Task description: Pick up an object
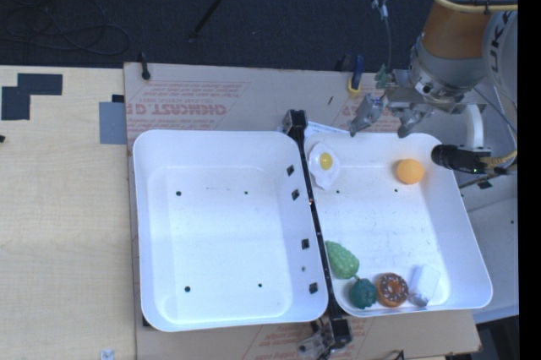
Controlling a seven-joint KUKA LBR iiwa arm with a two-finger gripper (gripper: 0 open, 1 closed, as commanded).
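My gripper (385,120) hangs above the far edge of the right bin (461,219), its two fingers spread apart with nothing between them. Below and to its left a fried egg toy (324,163) lies at the bin's far left corner. An orange ball (409,171) rests in the bin, a little to the right of and nearer than the gripper. Along the near edge sit a light green object (341,259), a dark teal object (363,293), a chocolate doughnut with sprinkles (391,289) and a small white piece (425,283).
The left bin (152,223) lies beside the right one, parted by a black divider with clips (306,206). Both bins rest on a cardboard sheet (211,100). Cables cross the dark floor behind the bench.
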